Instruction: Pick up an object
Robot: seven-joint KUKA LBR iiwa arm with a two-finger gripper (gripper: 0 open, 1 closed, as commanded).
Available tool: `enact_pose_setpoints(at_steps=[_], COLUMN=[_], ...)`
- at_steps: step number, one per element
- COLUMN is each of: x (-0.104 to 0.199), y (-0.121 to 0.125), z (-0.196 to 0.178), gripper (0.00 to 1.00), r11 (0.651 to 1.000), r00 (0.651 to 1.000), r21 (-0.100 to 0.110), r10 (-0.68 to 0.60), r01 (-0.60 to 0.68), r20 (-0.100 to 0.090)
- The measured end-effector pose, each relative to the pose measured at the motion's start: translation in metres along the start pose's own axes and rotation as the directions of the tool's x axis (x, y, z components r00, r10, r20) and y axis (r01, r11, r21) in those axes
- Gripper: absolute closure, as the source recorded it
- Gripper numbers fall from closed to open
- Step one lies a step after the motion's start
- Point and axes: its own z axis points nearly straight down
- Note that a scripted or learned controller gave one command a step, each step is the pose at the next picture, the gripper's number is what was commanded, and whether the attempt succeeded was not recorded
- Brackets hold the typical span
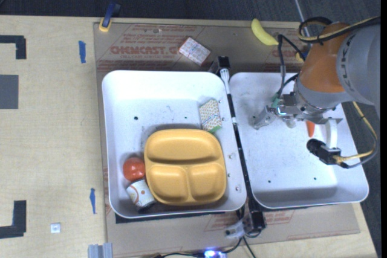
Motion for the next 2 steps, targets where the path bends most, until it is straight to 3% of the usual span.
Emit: enact_pose_setpoints(at_steps=[1, 2], x=[0.021, -0.039], y=[0.040, 0.069], z=[0.000, 0.000], gripper=[0.00, 0.00], r11=[1.000, 1.000], r00=[1.000, 1.000], r21=[-0.003, -0.003], r10=[0.000, 0.001], r01=[0.000, -0.001], r20=[0.001, 0.002])
